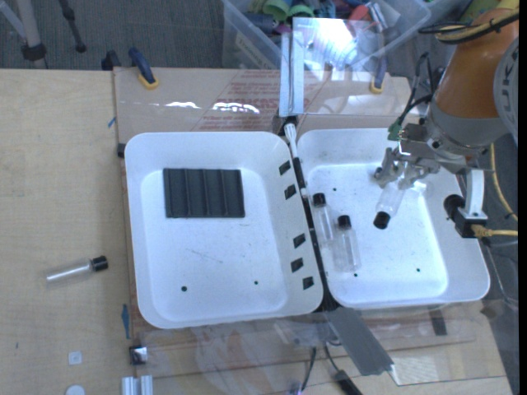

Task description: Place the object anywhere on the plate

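Transport step: jaws [398,181] clamped on a clear vial [389,204] above the right bin [461,278]; next, carry left to the ridged plate [204,192].

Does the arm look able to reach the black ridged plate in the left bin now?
Probably yes. The plate lies flat and uncovered in the left bin; between it and the end effector over the right bin stand only low rims.
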